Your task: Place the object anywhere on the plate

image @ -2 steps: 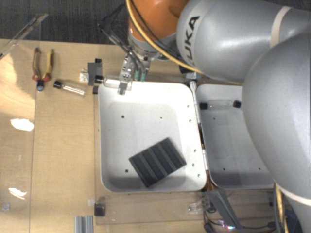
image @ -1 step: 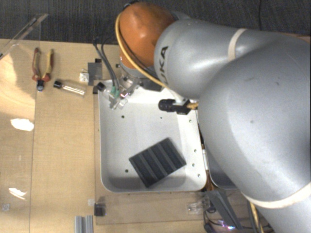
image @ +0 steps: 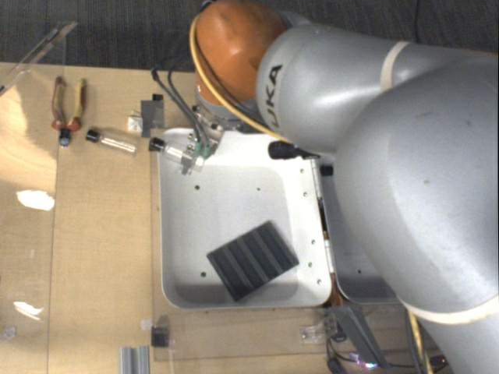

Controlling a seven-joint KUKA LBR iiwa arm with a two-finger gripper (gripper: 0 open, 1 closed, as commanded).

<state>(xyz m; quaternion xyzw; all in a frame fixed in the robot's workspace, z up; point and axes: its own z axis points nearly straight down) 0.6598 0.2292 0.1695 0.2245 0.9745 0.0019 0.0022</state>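
Pincer (image: 189, 156) state unclear, at white bin's (image: 175, 287) far-left corner; dark ribbed block (image: 252, 260) well apart, pliers (image: 67, 107) outside.

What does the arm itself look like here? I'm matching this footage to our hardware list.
A bulky arm with smooth, rounded, glossy grey housings and a pale ring between two segments. Dark KUKA lettering runs along one link. Above the wrist sits a domed orange band, edged by a thin yellow line. Black cables loop from it down to the small claw, which has metallic parts with a green detail.
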